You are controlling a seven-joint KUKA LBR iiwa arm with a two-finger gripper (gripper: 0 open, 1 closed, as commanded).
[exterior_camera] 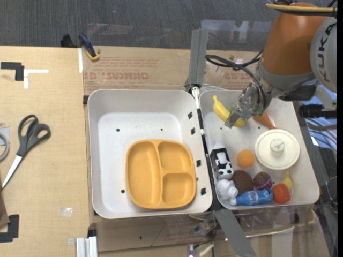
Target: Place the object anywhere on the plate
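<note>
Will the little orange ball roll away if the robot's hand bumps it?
Probably. The orange ball looks round and smooth, so a nudge would likely set it rolling. It shouldn't get far: the white lidded pot and the brown toy sit close around it. It looks small, so it is likely light.

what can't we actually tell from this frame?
- Gripper, camera view: blurred and foreshortened over the banana; contact or grasp unreadable.
- Orange carrot-like item: upper end hidden by the gripper.
- Dark round toys beside the blue bottle: too small to identify.
- Yellow piece behind the tomato: mostly hidden.
</note>
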